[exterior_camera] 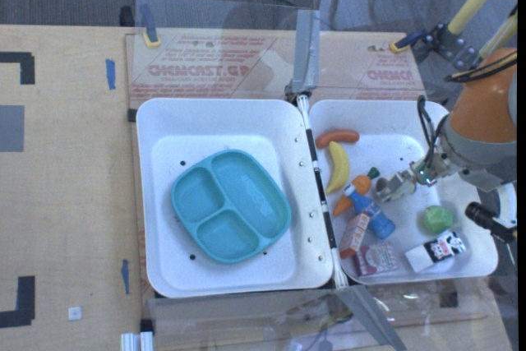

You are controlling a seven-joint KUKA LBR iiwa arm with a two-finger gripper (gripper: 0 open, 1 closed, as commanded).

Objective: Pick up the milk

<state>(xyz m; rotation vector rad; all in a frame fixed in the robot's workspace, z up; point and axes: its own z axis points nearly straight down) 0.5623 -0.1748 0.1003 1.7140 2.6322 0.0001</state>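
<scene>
The arm (481, 115) leans in from the right edge, gripper (396, 187) low over the right bin (386, 145) (jaw state unclear). The milk (437, 251) lies lower right.

The arm (485, 115) comes in from the right side, its orange band sitting high above a grey wrist, and it bends down and leftward toward the counter. The end effector (393, 187) hangs low at the tip of it, pointing left, a slim metallic piece. From here its tip is too small and blurred to read.
</scene>
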